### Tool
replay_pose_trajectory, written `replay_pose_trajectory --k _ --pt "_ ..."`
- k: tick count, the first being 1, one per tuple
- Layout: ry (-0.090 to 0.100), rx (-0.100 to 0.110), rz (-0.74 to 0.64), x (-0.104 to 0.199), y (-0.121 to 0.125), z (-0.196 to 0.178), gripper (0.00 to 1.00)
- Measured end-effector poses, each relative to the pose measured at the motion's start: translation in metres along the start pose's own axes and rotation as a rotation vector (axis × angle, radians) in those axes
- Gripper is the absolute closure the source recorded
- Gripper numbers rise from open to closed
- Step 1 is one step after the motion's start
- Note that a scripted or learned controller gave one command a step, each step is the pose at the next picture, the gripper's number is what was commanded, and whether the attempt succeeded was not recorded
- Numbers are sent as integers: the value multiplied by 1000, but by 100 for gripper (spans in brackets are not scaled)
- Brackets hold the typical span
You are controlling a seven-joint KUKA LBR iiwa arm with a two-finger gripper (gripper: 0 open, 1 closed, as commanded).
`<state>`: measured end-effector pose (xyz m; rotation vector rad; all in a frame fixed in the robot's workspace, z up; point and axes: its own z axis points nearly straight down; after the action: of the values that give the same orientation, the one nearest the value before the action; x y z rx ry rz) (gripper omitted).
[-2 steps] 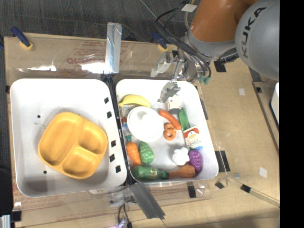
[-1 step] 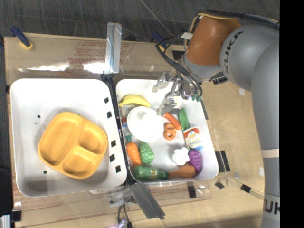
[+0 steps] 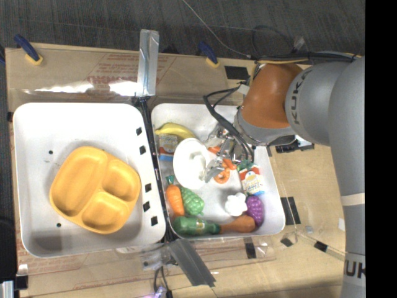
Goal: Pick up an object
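My gripper [image 3: 218, 164] hangs low in the right bin [image 3: 273, 194], over the middle of a heap of toy food. Its metal fingers sit beside a white cup [image 3: 188, 162] and over small orange pieces [image 3: 223, 174]. Around it lie a banana [image 3: 174, 130], a small can [image 3: 167, 144], a carrot [image 3: 174, 198], a green bumpy fruit [image 3: 192, 201], a green bottle [image 3: 193, 226], purple grapes [image 3: 255, 208], a white garlic-like piece [image 3: 236, 203] and a small carton [image 3: 251, 182]. The grey arm with its orange band [image 3: 267, 101] covers the bin's upper right.
The left bin [image 3: 31, 129] holds a yellow divided plate [image 3: 94, 189]. Black clips line the wall between the bins. Cables run from the arm across the right bin's top edge. Brown cardboard surrounds both bins.
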<state>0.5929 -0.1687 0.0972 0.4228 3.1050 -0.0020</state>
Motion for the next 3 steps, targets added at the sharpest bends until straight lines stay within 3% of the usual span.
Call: replay_pose_trajectory --k 2,3 --pt "1 3 290 30 15 0 0" --pt "-10 1 284 26 16 -16 100"
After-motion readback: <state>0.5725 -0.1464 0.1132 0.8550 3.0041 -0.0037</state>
